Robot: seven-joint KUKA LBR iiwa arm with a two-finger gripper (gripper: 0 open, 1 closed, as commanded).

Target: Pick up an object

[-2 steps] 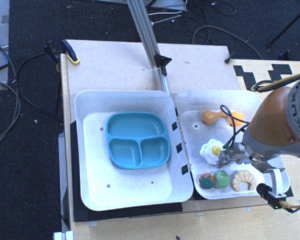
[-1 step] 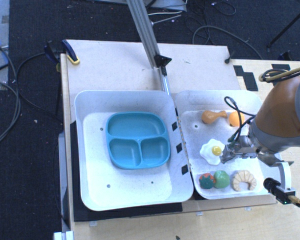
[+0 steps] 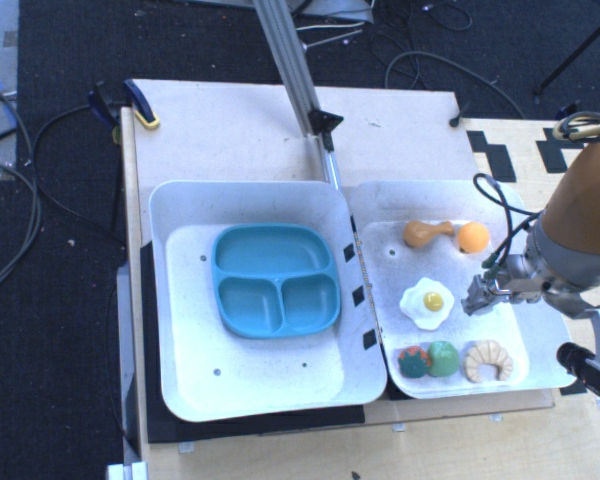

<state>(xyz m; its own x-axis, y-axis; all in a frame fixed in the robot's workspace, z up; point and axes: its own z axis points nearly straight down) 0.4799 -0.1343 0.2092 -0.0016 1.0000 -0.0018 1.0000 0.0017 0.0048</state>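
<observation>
Nothing lifted yet: gripper low in right bin just beside fried egg, grip state unreadable; egg, croissant, orange ball all resting on bin floor.

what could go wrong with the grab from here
The gripper sits just right of the fried egg, a flat toy that fingers may slide over instead of lifting. The croissant and orange ball lie close by, so a descent could knock either one or pin it against the right bin's wall.
</observation>
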